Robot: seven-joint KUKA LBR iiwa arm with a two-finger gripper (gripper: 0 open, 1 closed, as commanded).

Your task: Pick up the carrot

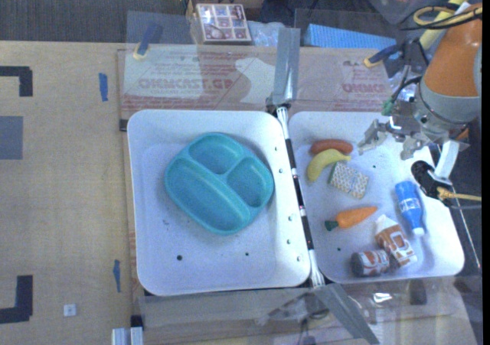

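The orange carrot (355, 217) with a green stub lies in the middle of the right bin (448, 263), pointing right. My gripper (392, 142) hangs over the far right part of that bin, up and to the right of the carrot and well apart from it. Its fingers (372, 138) are spread open with nothing between them. The orange band of the arm (453, 60) rises behind it.
Around the carrot lie a banana (325, 162), a red sausage (331, 146), a speckled block (348, 180), a blue bottle (409, 207) and two small cans (380, 253). A teal divided plate (220, 181) sits in the left bin (153, 259).
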